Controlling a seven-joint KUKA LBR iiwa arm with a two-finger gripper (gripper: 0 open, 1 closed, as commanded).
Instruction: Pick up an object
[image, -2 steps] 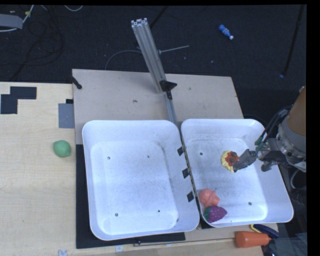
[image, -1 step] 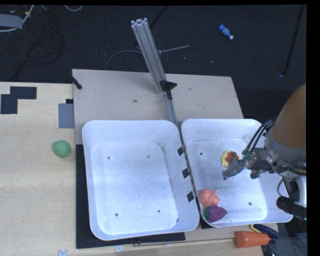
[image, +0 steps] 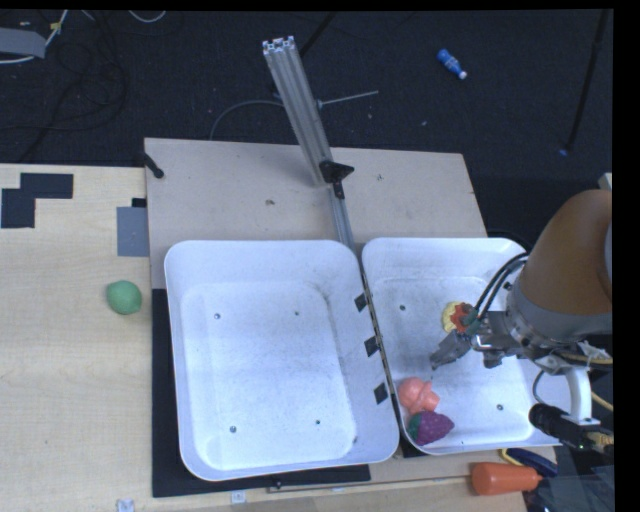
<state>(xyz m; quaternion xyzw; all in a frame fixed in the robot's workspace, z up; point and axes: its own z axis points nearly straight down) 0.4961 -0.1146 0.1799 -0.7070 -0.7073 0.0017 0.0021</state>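
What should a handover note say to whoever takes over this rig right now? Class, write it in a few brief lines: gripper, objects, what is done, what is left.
Gripper: low in the right bin; nothing seen between its fingers.
Objects: a yellow and red toy just beside the gripper; an orange-pink toy and a purple toy touching at the bin's near left corner. A green ball lies on the bench, left of the left bin.
Done: no pick yet.
Left: grasp one object and lift it.
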